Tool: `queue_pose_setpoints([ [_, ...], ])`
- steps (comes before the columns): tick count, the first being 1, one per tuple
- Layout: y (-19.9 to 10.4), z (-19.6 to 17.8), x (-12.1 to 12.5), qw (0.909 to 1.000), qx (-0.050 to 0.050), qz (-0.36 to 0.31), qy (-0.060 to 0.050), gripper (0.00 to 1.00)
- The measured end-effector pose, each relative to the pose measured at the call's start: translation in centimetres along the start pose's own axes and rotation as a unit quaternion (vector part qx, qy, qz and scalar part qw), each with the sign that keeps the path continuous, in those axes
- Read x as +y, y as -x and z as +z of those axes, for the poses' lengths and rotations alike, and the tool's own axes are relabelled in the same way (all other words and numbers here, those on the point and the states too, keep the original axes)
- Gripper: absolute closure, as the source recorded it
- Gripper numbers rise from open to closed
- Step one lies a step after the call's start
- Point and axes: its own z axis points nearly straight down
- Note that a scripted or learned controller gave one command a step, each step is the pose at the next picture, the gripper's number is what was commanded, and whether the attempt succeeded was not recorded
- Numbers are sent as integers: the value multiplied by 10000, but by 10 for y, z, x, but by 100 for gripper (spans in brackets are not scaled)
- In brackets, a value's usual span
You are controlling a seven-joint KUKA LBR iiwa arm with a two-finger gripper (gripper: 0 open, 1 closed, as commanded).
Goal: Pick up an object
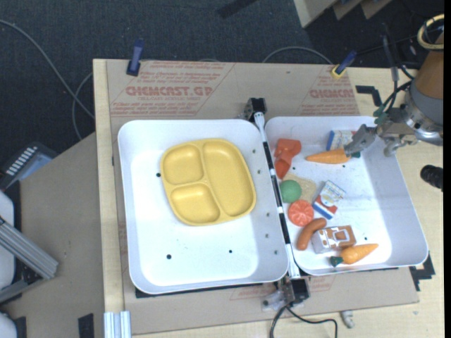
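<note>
Red lettering reading "CHEMCAST GP" runs across the brown board (211, 83) under the two bins, at its far left. Similar red print sits at its far right, partly covered; smaller lines there are too faint to read.

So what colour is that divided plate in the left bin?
Pale yellow all over; the divided plate shows plainly in the camera view.
</note>
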Motion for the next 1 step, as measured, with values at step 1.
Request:
queue_pose_setpoints([
  [1,-43,108,72,10000,9,-2,-20,0],
])
